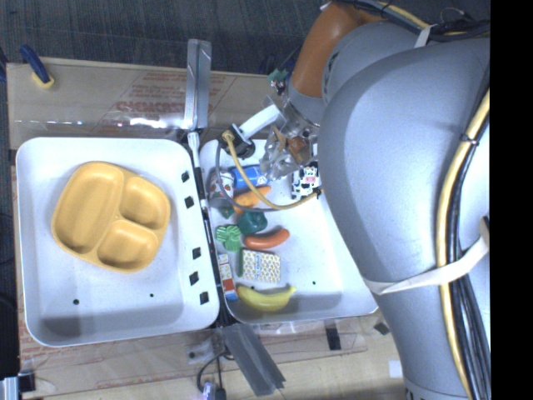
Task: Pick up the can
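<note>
Right bin (333, 269), upper end, with the gripper (279, 158) lowered among the clutter. The arm (400, 140) enters from the right and covers the bin's far side.

We take the can (221, 187) to be the small red-and-white item pressed against the bin's left wall, just beside the divider between the two bins. This reading is tentative, since little of it is exposed. From the gripper it lies to the left and slightly toward the bin's lower end, near but apart, with a blue item (250, 178) and an orange piece (251, 198) between and beside them.

We judge that the coming move depends on this offset: the gripper must shift toward the wall before closing. The wall leaves little room on that side.

We cannot tell the can's long axis, because only a short stretch of label shows. It looks pale with red print, small against its neighbours, and partly crossed by a dark cable.

Whether the gripper is spread or pressed together we cannot tell, and nothing is visibly pinched in it.

Lower in the same bin lie a sausage (266, 239), a box (261, 266) and a banana (265, 296), all well clear of the can.
</note>
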`<state>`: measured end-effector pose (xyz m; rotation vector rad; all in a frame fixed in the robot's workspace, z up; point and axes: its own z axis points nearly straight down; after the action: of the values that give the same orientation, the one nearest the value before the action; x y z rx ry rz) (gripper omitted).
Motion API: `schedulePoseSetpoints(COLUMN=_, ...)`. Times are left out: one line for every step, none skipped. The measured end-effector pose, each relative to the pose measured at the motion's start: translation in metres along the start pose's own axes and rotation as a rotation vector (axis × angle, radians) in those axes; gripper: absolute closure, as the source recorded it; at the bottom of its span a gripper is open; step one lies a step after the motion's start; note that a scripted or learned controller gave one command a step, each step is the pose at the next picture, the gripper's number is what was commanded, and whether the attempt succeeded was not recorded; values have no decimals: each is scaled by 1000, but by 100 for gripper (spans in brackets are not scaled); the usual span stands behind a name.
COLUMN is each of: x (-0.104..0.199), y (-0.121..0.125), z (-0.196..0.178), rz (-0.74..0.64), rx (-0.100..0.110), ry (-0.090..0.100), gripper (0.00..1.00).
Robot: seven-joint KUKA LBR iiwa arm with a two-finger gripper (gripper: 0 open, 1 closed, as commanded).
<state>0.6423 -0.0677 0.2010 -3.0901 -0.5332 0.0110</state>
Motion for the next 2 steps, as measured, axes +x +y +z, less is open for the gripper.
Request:
schedulePoseSetpoints(x=-3, y=23, z=-117, rz=-222, rx=-5, ry=5, gripper=100)
schedulePoseSetpoints(x=-32, y=-2, z=11, rz=-142, rx=-3, ry=0, gripper=100)
